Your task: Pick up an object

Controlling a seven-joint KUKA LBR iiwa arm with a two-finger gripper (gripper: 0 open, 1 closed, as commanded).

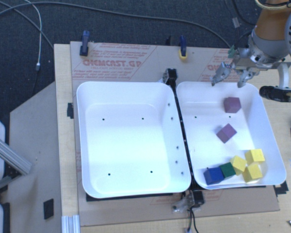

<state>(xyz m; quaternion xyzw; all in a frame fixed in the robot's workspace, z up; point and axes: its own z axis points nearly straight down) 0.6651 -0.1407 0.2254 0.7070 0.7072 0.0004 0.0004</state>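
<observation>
So the hand (230, 79) is sitting up over the far rim of the right bin (266, 125), with its two fingers (218, 76) spread apart and pointing down. Nothing between them, it's got hold of nothing.

Closest thing to it is a purple cube (232, 104), just below the hand and a touch to the right, lying on the bin floor, clearly apart from the fingertips. A second purple cube (226, 132) is further down from the hand, turned at an angle, near the middle of the bin.

The rest is bunched up in the near corner of that bin, well away from the hand: a blue cube (214, 174) with a green cube (227, 169) touching it, then three yellow cubes (250, 165) packed right against the green one and each other. Can't really tell if any of them are stacked or just leaning together.

The left bin (87, 130) is off to the hand's left, side by side with the right one, rims touching down the middle. Both sit on a brown board (116, 62) with red print, clamped at the far edge by a blue clamp (85, 41) and a yellow one (183, 47). All of that's on the bench (63, 130), with a cable (111, 14) trailing across the dark floor behind.

The arm (274, 18) comes down from the top right, orange band just above the wrist.
</observation>
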